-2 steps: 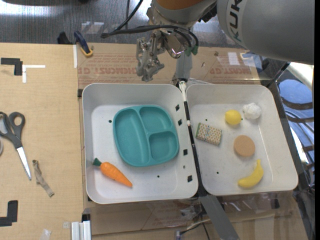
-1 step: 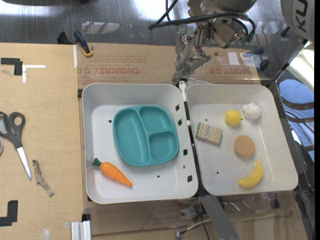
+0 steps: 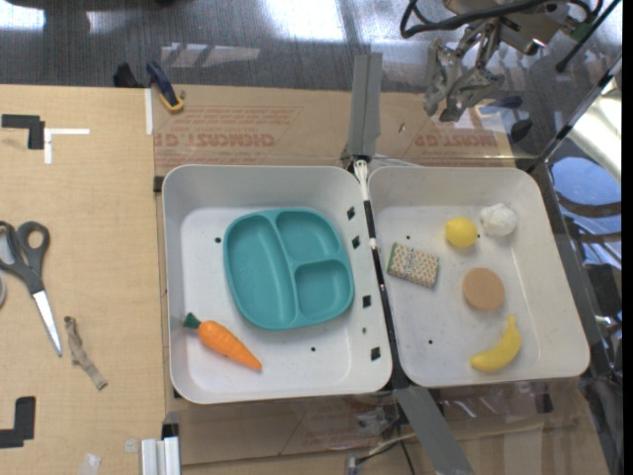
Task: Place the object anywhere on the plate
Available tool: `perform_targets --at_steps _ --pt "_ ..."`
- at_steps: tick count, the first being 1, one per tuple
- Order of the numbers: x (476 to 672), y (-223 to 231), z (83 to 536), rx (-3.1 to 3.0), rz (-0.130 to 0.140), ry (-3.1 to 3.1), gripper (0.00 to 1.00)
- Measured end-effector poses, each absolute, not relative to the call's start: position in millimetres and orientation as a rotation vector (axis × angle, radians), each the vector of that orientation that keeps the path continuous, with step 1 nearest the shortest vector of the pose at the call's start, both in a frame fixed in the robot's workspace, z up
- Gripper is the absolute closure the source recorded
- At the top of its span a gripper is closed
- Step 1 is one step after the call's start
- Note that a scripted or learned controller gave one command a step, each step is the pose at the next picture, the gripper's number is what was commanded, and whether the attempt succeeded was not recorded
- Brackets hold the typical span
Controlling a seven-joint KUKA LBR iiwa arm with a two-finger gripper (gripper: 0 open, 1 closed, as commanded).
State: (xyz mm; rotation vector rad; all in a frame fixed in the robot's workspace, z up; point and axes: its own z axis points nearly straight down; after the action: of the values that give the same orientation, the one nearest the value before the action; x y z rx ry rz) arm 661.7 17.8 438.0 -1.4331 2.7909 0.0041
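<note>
My claw [image 3: 457,87] hangs high over the cardboard behind the right bin [image 3: 554,265], metal fingers pointing down with a slim gap between them, nothing held. Below me and toward the camera, inside that bin, sit a round yellow lemon [image 3: 460,233], a crumpled white lump [image 3: 497,220], a flat tan disc [image 3: 484,289], a patterned rectangular sponge [image 3: 413,264] and a curved yellow banana [image 3: 498,348]. Farther out, in the left bin [image 3: 188,295], lies the smooth teal plate [image 3: 289,268] with three compartments, well apart from my claw, and just beside its near-left corner a glossy orange carrot [image 3: 227,342]. Scissors [image 3: 32,275] rest on the bench at far left.
</note>
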Motion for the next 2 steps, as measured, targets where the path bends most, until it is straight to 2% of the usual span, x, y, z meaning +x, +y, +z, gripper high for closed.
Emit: perform_targets --at_steps 1,2 --pt "661.9 1.2 476.4 -1.948 0.005 2.457 1.0" --pt "661.9 -30.8 487.9 -2.445 0.005 1.96 1.0"
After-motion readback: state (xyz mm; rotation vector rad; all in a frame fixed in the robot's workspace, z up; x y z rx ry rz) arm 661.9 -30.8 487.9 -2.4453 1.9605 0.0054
